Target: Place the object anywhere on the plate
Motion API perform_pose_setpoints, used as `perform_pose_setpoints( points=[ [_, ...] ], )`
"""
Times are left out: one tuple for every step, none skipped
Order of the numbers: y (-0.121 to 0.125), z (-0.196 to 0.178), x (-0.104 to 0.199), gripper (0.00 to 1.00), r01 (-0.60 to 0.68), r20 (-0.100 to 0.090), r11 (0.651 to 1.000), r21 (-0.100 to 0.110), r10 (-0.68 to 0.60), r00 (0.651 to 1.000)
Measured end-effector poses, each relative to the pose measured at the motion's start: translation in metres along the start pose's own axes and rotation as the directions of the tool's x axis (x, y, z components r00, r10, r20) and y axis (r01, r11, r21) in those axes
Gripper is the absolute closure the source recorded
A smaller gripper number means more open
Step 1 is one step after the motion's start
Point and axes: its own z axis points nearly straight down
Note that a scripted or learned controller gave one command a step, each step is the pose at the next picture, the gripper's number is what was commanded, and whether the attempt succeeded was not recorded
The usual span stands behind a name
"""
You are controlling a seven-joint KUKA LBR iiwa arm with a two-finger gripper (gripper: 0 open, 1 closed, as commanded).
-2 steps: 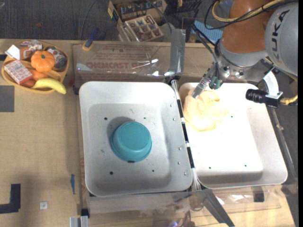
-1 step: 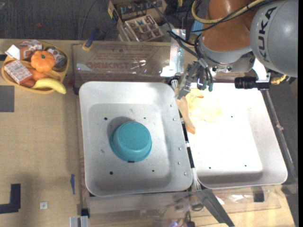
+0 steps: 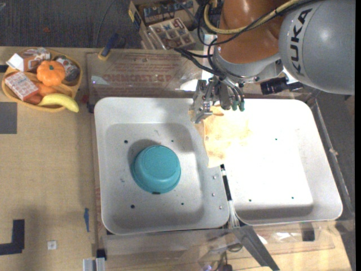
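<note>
Nearest item: grey KUKA arm (image 3: 321, 38) with orange band (image 3: 248, 16), entering from the right, upper portion of view. End effector (image 3: 217, 103) hangs over the far rim where the two bins meet; whether its fingers are apart or together cannot be told at this angle. A small tan object (image 3: 200, 114) sits directly at the fingertips, against the far inner corner of the left bin; grip on it not confirmable.

Left bin (image 3: 107, 123): white, shallow. Contains one teal plate (image 3: 157, 168), round, lying near the bin's centre, well apart from the tan object.

Right bin (image 3: 293, 151): white, shallow, with a yellowish stain (image 3: 225, 137) at its far left corner.

Worktop (image 3: 39, 174): tan surface to the left of the bins. Far left corner carries a basket (image 3: 11, 89) holding a small pumpkin (image 3: 51, 72), a banana (image 3: 59, 100) and packaged items.
</note>
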Motion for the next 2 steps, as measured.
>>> perform_pose_setpoints(
  points=[
    [0.0498,0.0098,-0.0085,1.0,0.005,0.0,1.0,0.0,-0.005,1.0],
    [0.0497,0.0093,-0.0087,0.0,0.004,0.0,1.0,-0.001,-0.004,1.0]
  ],
)
